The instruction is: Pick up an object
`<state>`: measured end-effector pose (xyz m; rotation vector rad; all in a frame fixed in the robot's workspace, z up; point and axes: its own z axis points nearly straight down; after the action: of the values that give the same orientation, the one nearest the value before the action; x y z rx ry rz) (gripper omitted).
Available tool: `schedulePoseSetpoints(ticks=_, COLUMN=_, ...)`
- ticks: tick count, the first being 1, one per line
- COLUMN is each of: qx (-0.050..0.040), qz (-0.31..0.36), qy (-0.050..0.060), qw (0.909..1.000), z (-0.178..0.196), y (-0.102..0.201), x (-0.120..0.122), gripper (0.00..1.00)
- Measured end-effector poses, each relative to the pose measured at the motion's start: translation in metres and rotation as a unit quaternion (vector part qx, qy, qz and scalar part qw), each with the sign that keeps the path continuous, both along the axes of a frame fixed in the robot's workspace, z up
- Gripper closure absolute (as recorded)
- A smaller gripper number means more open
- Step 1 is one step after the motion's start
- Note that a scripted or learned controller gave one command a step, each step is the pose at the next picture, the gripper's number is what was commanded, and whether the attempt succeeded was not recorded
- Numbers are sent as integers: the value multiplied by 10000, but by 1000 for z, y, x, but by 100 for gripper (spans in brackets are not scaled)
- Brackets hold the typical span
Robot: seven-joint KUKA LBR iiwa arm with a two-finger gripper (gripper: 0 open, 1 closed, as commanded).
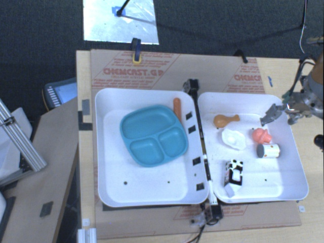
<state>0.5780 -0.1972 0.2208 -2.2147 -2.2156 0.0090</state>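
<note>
Smooth pink rounded toy (pixel 261 135) near grey metal tool (pixel 276 114), fingers' spread impossible to tell.

Both white bins (pixel 109 151) smooth, glossy plastic. Blue divided plate (pixel 153 142) matt plastic. Tabletop (pixel 212 70) bare brown board, printed red. Shiny foil-like sheet (pixel 120 14) lies on dark rough carpet (pixel 35 34).

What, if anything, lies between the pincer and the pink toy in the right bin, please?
Nothing visible does. The pincer sits near the right bin's upper right edge, and the pink toy lies just below and left of it, with bare bin floor between. The grey-and-white cylinder lies beyond the toy.
</note>
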Motion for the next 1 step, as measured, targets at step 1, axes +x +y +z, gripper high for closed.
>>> schedulePoseSetpoints(ticks=1, qx=-13, qz=16, qy=-59, qw=10000, z=7, y=1, x=3, gripper=0)
